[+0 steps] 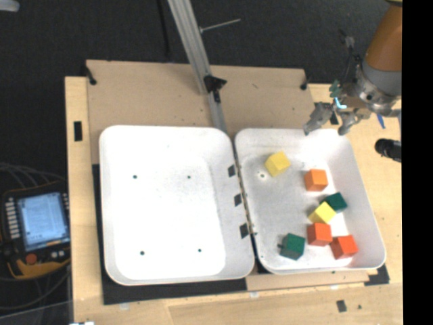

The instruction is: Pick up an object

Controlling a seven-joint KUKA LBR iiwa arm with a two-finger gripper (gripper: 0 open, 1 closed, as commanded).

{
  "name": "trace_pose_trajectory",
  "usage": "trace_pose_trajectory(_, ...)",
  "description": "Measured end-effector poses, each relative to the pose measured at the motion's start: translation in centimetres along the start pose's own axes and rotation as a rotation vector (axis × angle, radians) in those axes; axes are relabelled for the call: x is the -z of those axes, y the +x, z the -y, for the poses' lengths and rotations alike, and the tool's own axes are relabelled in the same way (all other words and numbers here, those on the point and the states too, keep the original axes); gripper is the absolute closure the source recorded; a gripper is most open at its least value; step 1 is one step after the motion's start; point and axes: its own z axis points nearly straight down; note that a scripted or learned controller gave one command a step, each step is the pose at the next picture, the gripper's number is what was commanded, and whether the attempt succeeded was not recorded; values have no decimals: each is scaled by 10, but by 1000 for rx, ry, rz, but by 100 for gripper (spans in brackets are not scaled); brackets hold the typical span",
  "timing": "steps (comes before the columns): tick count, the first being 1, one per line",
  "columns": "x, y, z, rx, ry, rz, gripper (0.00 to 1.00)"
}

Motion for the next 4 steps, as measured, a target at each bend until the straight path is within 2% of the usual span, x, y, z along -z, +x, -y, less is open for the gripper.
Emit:
trace_pose_trajectory(1,4,-1,0,2,-4,5,0)
trace_pose_trajectory(3,-92,-10,8,-3,0,4,0)
trace_pose_trajectory(4,-128,-11,6,-3,-14,4,0)
